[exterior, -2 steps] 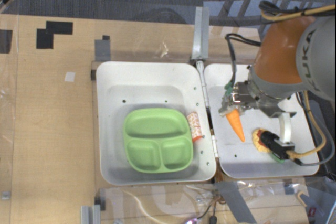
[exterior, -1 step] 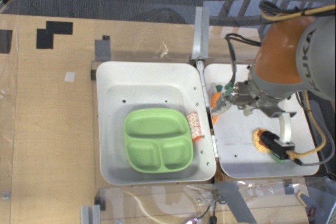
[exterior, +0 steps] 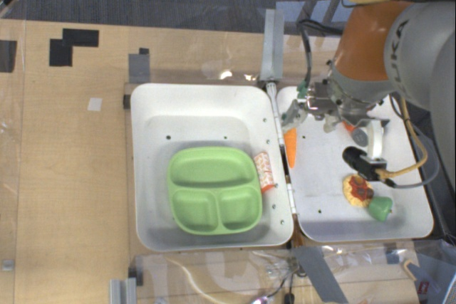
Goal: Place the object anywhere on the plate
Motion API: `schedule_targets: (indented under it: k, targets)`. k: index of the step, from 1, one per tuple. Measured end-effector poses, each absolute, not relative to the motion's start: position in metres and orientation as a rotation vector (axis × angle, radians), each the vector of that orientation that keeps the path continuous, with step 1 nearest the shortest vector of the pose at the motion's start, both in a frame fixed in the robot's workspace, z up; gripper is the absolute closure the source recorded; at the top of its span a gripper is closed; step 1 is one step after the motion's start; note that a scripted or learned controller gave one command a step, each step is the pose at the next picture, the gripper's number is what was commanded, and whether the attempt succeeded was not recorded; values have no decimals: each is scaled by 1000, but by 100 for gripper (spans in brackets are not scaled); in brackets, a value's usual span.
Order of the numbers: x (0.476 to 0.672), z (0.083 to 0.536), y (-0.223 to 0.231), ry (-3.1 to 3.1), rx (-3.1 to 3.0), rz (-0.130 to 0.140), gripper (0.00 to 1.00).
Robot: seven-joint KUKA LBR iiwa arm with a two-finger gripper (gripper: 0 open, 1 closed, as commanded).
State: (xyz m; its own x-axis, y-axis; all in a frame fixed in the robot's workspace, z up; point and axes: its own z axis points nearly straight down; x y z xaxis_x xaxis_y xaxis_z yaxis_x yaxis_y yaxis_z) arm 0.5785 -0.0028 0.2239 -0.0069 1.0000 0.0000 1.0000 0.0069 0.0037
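carrot against the bin wall, plate waiting

the carrot (exterior: 290, 144), likely the object meant, lies in the right bin (exterior: 320, 181), tight against its left wall and just right of frame centre, with nothing gripping it. the gripper (exterior: 313, 112) hangs just up and right of it in the frame; i cannot tell whether the jaws are spread or pressed together. the green plate (exterior: 214, 189) sits in the left bin (exterior: 146, 153), lower centre, with a small packet (exterior: 263, 171) at its right edge. the wall may block one jaw, so the carrot could slip or roll away. carried low, it might clip the bin rims or land on the packet.
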Motion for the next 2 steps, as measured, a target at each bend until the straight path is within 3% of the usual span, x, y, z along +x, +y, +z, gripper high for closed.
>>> schedule_targets:
  k: [1, 2]
  targets:
    - [622, 185, 66, 2433, 1982, 6, 0]
    - [619, 154, 139, 2632, 1712, 6, 0]
